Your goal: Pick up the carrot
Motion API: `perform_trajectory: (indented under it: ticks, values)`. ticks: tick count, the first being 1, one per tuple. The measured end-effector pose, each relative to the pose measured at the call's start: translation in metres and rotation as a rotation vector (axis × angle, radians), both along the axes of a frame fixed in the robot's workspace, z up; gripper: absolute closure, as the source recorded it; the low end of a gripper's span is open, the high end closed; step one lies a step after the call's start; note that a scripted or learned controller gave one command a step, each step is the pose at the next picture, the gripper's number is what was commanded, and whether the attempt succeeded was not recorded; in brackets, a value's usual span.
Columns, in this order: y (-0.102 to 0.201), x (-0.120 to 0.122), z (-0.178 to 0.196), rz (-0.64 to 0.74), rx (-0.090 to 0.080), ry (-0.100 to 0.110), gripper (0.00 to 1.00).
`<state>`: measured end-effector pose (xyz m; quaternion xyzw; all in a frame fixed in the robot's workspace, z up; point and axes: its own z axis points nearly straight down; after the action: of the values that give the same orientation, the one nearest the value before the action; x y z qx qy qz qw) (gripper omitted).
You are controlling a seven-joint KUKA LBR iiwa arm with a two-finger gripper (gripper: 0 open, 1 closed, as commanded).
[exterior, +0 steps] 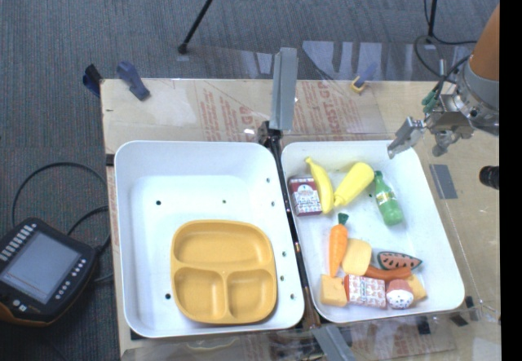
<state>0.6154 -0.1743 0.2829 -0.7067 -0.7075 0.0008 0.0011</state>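
The carrot (338, 245) is orange with a green top and lies lengthwise in the middle of the right bin (436, 213), green end pointing to the far side. A yellow cheese block (357, 257) touches its right side. My gripper (422, 144) hangs above the far right corner of that bin, well up and to the right of the carrot. Its fingers (403, 139) are spread open with nothing between them.
The right bin also holds a banana (320, 182), a yellow squash (353, 182), a green bottle (387, 200), a red can (305, 195), a watermelon slice (397, 261) and several small packs at the front. A yellow divided plate (223, 272) lies in the left bin (139, 188).
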Motion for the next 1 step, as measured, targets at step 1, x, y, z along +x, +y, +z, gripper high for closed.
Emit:
perform_trajectory:
  ticks: [1]
  values:
    - [0.0250,-0.0715,-0.1636,0.234,0.005,0.008,0.00]
